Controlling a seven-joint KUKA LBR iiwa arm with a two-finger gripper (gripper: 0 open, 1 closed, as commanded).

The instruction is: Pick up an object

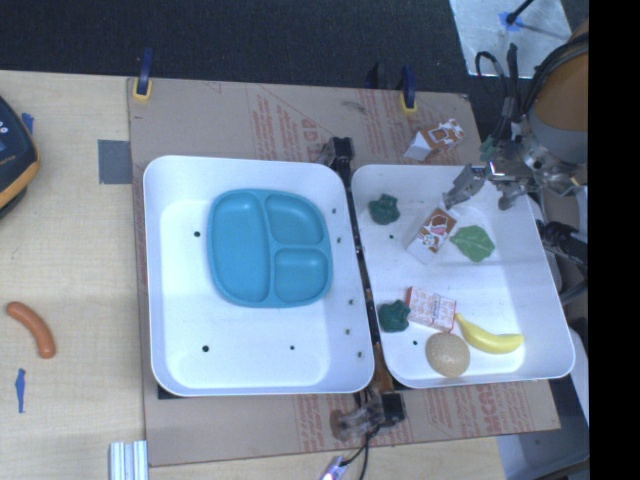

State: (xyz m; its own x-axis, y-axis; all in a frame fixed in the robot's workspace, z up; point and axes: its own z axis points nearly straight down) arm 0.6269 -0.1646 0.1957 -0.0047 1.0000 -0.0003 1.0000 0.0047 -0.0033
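Pale wooden bench under a clamped brown cardboard sheet, dark carpeted floor beyond.

Grey arm with orange band, black cables beside it, small metallic jaws

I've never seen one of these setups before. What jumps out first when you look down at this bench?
The big blue divided plate lying alone in the left white bin catches the eye first. Next comes the right white bin, scattered with small things: a yellow banana and a tan ball near its front edge, a green leaf and small cartons further back. The gripper hangs over that bin's far right corner.
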